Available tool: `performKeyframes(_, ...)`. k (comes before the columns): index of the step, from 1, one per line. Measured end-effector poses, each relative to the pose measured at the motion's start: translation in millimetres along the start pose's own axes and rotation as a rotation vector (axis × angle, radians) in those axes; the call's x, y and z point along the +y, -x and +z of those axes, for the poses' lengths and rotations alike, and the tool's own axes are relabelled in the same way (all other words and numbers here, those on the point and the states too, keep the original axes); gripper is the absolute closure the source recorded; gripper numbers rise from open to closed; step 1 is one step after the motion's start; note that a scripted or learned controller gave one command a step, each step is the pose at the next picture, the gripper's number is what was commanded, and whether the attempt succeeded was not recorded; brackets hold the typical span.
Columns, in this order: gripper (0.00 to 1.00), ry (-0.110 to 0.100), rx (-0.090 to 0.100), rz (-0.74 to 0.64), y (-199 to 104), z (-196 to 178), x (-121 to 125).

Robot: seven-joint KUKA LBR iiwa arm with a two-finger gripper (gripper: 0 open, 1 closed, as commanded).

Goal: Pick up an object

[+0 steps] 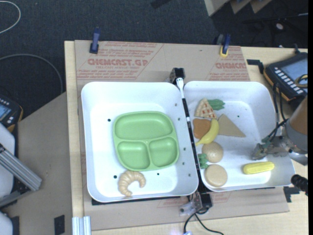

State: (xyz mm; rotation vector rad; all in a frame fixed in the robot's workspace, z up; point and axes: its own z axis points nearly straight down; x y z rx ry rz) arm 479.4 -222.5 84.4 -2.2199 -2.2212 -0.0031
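Gripper low at right bin edge, just above corn cob, likely lining up grasp; finger state unclear.

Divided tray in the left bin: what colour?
Light green, plain, no pattern. The divided tray shows clearly in the camera view.

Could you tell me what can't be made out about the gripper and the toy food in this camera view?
- Gripper: small and blurred in the camera view, so open or shut cannot be judged.
- Arm: cut off by the right edge.
- Orange disc: partly hidden by the banana; its kind is unclear.
- Two round tan pieces: too small to identify.
- Corn: lies apart from the gripper.
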Motion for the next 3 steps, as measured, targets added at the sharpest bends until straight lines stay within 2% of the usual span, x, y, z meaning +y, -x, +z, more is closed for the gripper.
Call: performKeyframes(3,1.0,0.0,0.0,0.0,0.0,0.0,0.0)
